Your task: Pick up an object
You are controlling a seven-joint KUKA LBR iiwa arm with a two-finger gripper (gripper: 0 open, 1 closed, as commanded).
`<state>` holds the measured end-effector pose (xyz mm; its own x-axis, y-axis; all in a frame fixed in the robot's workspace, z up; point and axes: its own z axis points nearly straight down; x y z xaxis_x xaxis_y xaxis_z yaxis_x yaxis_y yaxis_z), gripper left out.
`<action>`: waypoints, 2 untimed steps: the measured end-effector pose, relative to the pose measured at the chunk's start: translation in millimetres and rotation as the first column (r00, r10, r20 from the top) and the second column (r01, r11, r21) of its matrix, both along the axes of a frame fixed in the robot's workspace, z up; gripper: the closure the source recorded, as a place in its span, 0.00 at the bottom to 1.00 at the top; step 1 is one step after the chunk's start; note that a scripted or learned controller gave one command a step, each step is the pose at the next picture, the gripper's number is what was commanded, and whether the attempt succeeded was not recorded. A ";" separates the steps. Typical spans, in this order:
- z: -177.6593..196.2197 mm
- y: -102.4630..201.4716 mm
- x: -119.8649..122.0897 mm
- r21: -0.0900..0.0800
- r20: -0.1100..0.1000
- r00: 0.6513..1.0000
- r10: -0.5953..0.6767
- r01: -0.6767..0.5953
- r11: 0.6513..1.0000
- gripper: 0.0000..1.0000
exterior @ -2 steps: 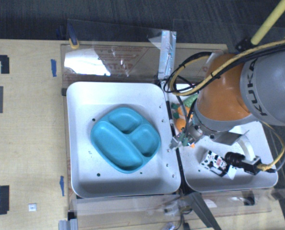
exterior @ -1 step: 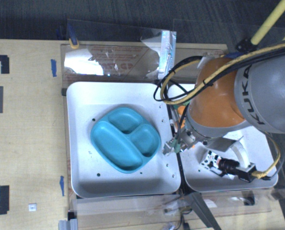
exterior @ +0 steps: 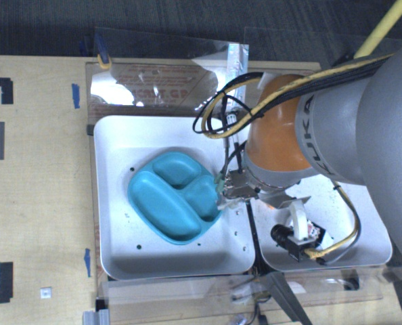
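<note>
A blue plate (exterior: 176, 197) with three compartments lies in the left white bin (exterior: 113, 154), turned at a slant and slightly right of the bin's middle. My gripper (exterior: 225, 189) is down at the plate's right rim, close to the wall between the two bins. It looks to be touching or just over that rim. The grey arm with its orange band (exterior: 279, 137) comes in from the right and hides the gripper's upper part.
The right white bin (exterior: 363, 249) is mostly covered by the arm. A clear plastic sheet (exterior: 167, 80) lies behind the left bin. Wooden bench surface (exterior: 35, 181) extends to the left.
</note>
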<state>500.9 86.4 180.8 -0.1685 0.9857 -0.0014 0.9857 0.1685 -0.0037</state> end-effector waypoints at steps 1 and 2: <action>170.2 -41.5 27.1 0.000 0.004 1.000 -0.022 0.022 1.000 1.00; 176.5 -40.0 29.0 -0.004 0.000 1.000 -0.018 0.018 1.000 1.00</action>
<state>529.9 46.4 357.3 -0.1508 0.9885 -0.0056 0.9886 0.1508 -0.0047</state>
